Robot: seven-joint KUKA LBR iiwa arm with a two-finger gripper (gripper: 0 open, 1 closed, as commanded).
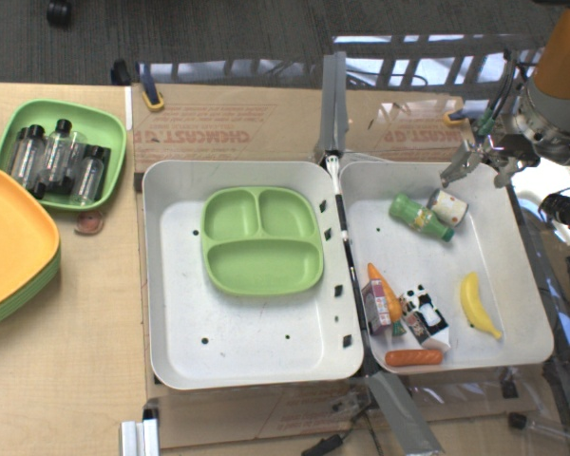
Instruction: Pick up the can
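1. Two shallow white bins sit side by side on the bench: the left bin (171, 283) and the right bin (513, 283), touching along their inner walls.
2. The left bin holds a single green divided plate (262, 240), with three compartments, lying flat in the bin's upper middle part. Nothing lies on the plate.
3. The right bin holds several things. The can (446, 206), pale with a light end face, lies on its side in the upper part of this bin.
4. A green bottle (418, 216) lies tilted just beside the can, touching it on its left.
5. A yellow banana (477, 305) lies near the right wall of the right bin, well apart from the can.
6. In the lower left part of the right bin, an orange carrot-like toy (381, 289), a dark purple packet (374, 309) and a black-and-white packet (424, 314) are bunched together; a red-orange sausage-shaped toy (414, 357) lies at the front wall.
7. The gripper (483, 160) hovers over the upper right part of the right bin, just above and right of the can. Its fingers stand spread apart, with nothing between them.
8. Off to the left on the bench, a green tray (19, 122) holds several small dark-capped bottles (57, 164), beside a stack of orange plates (14, 245).
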